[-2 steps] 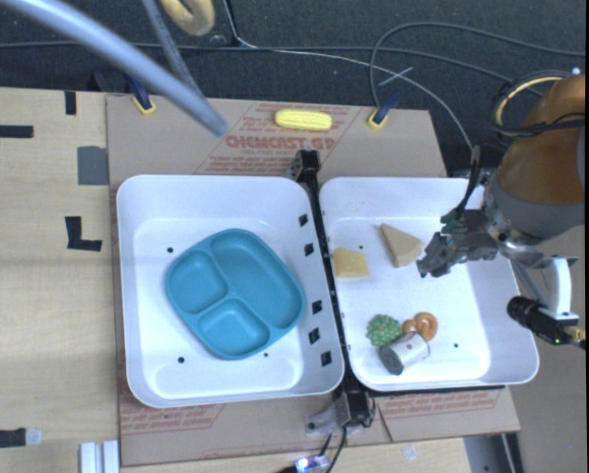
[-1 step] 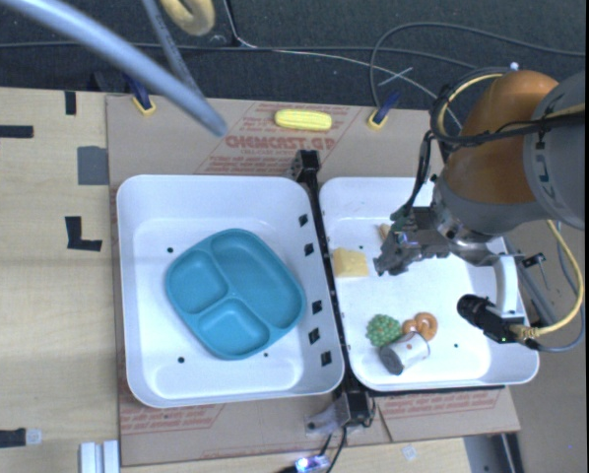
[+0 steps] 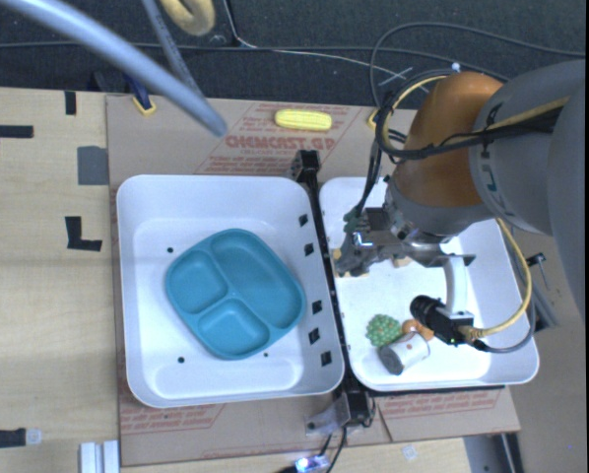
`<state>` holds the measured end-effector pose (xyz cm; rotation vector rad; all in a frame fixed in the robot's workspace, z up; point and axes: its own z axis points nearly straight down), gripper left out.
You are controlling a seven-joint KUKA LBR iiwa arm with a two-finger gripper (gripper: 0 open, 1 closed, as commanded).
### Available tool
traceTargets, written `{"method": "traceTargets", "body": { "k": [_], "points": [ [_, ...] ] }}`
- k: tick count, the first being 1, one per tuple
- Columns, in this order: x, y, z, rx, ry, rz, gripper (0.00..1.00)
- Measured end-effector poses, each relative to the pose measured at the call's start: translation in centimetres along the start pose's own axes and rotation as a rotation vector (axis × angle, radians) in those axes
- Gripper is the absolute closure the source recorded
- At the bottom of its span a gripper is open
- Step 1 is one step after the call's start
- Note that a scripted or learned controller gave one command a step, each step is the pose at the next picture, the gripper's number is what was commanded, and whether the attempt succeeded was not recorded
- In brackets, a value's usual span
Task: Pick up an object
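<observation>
We see the arm reaching over the right bin, its gripper low near the bin's 10 o'clock corner; whether it is spread or pressed together we cannot tell. A green object and a grey cylinder lie toward 7 o'clock. The left bin holds a blue divided tray.

2 white bins: left bin, right bin. 1 blue divided plate w/ 3 compartments, in left bin. 1 green bumpy object and 1 small grey cylinder, lower part of right bin. 1 yellow corn cob, top center on cardboard.
</observation>
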<state>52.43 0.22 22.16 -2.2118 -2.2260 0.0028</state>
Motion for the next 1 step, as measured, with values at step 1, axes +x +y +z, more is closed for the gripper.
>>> {"method": "traceTargets", "body": {
  "k": [1],
  "points": [
    [6.03, 0.54, 0.84, -0.001, -0.001, -0.001, 1.0]
  ]
}}
